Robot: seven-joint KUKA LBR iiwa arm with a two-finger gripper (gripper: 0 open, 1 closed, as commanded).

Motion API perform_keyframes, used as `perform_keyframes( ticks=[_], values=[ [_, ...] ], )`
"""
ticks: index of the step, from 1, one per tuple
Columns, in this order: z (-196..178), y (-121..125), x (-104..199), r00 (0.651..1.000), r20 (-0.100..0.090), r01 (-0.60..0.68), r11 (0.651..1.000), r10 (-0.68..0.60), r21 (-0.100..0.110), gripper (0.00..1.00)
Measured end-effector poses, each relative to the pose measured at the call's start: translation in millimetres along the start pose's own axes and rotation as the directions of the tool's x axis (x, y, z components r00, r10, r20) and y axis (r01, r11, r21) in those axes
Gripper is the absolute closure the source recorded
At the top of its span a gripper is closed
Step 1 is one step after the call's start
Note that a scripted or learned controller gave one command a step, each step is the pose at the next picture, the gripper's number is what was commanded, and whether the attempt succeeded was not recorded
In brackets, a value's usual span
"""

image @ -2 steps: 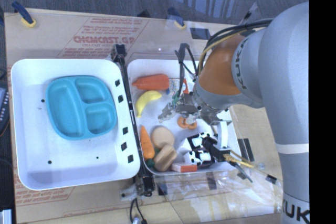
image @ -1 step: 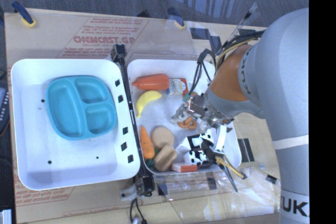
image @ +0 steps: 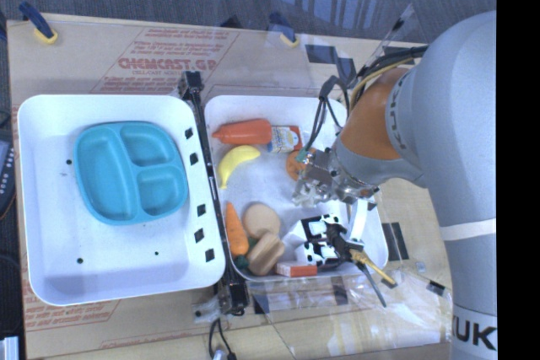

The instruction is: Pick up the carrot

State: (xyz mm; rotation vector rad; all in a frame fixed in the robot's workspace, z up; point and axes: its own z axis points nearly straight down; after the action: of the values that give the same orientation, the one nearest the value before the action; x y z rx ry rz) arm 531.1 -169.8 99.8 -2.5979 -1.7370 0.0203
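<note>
The carrot [image: 236, 229] lies in the right bin [image: 274, 185] of the 2 on the bench [image: 101, 46], lengthwise against that bin's left wall, below a yellow banana [image: 237, 163] and touching 2 beige bread-like pieces [image: 263, 236] on its right. The pincer [image: 309, 185] hangs over the middle of the same bin, apart from the carrot and just beside a small orange item [image: 296, 165]; whether it is released or clenched cannot be told from this view. The left bin [image: 51, 257] holds 1 blue divided plate [image: 131, 171].
</note>
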Motion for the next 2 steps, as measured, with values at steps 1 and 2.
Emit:
perform_keyframes(
  ticks=[1,2],
  values=[
    [-164.8,-14.9,-17.6,0.988,-0.007,-0.153,0.988,0.153,-0.026,1.00],
    [-159.0,-16.8,-16.3,0.989,-0.005,-0.151,0.988,0.151,-0.015,0.00]
  ],
)
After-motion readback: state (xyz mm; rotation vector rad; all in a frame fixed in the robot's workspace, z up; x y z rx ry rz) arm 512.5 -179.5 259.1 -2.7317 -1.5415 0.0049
